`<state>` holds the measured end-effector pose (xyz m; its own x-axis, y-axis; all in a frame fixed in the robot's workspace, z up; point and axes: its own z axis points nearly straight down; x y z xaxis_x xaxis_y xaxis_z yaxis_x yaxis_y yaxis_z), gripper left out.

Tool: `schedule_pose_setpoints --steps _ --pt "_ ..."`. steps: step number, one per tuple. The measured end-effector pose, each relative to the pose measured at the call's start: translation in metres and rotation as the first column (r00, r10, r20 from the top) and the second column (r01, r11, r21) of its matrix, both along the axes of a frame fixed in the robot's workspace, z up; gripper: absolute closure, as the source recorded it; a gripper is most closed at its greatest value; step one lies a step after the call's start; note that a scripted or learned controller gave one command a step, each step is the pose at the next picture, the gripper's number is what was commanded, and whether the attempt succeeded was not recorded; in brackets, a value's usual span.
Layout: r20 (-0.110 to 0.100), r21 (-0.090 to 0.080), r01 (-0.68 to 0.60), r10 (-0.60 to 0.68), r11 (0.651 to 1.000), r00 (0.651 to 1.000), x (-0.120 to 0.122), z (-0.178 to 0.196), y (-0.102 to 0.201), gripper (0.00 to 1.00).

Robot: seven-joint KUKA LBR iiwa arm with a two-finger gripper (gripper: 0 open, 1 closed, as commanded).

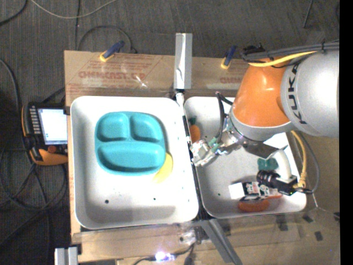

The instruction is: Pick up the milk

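Observation:
The milk (243,190), a small white carton with a dark label, lies on its side near the front of the right bin (218,203). My gripper (201,152) hangs low at that bin's left wall, well to the left of the carton and a little behind it. The grey and orange arm covers the middle and back of the bin. I see nothing of the carton at the gripper.
A red-orange item (254,205) lies right in front of the milk. A teal piece (268,163) sits behind it, and an orange item (194,131) is at the bin's back left. The left bin (88,203) holds a teal divided plate (130,142) and a yellow piece (165,170).

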<state>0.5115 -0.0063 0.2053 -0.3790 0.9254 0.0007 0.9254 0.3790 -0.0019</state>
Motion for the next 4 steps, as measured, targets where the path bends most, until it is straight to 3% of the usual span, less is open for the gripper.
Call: schedule_pose_setpoints --steps 1,2,3,4 --pt "0.002 -0.003 0.043 -0.043 0.999 0.999 0.012 0.064 -0.057 1.00" --pt "0.000 0.001 -0.186 0.186 0.983 0.983 -0.028 -0.022 0.023 1.00" --pt "0.000 -0.002 0.016 -0.016 1.000 1.000 0.023 0.038 0.012 1.00" --pt "-0.002 0.000 -0.103 0.103 0.995 0.995 -0.029 -0.023 0.002 1.00"
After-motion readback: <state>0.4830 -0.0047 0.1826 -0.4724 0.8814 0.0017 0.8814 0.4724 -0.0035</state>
